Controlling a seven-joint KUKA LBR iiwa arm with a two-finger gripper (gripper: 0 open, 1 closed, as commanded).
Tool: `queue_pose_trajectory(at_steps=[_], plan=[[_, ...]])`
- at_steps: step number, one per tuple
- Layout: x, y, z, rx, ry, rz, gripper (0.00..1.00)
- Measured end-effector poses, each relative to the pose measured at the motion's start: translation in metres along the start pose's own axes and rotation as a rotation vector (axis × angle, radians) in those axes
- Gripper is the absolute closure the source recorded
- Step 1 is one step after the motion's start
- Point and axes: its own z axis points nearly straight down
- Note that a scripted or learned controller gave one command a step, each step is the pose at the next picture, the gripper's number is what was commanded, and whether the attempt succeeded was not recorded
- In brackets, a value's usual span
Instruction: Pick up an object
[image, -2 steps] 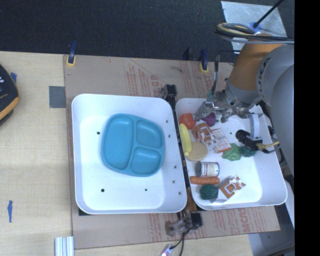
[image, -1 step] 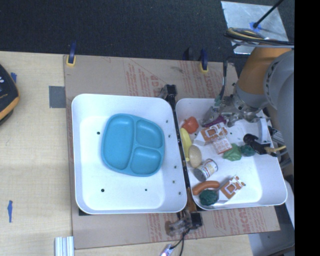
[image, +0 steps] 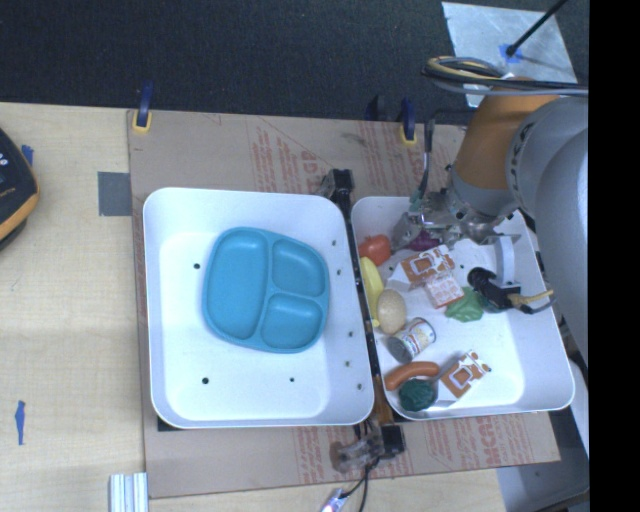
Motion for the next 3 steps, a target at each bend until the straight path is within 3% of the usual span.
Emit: queue_pose_trajectory(at_steps=[1, 2, 3], plan=[[0.002, -0.004, -0.007, 0.023, 0.009, -0.003, 1.00], [-0.001, -0.003, -0.009, 0.017, 0.004, -0.003, 0.00], [0.001, -0.055, 0.001, 0.002, 0.007, -0.004, 0.00]])
